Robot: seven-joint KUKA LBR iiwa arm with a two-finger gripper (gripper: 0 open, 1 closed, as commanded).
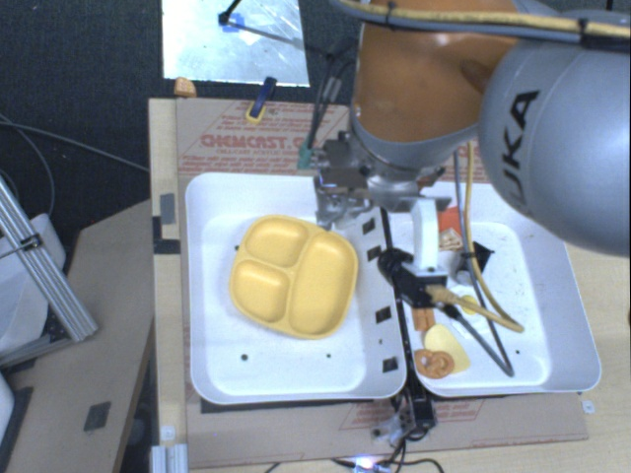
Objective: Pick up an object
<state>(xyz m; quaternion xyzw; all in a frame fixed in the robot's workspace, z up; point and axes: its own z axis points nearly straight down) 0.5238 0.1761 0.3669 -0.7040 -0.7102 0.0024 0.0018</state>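
The yellow divided plate (294,274) lies flat in the left bin (212,363), slightly toward 12 o'clock of that bin's centre, with three compartments facing up. My pincer (333,205) stands directly at the plate's 12 o'clock rim, low over the bin wall. Whether it is spread or pressed together cannot be read here: the wrist body and orange band (424,57) cover most of the mechanism. Nothing is visibly pinched.

Step in hand, as I judge it: approach and descent over the plate's far rim. No lift is under way.

Next move, as I judge it: straddle the rim edge, press together across the thin wall, then raise vertically. The plate is wide and shallow, so a rim grip will likely tip it.

At 3 o'clock, the right bin (562,294) holds small clutter: a black-handled utensil (463,318), a pretzel-shaped piece (434,363), and a small orange-and-white box (451,230).
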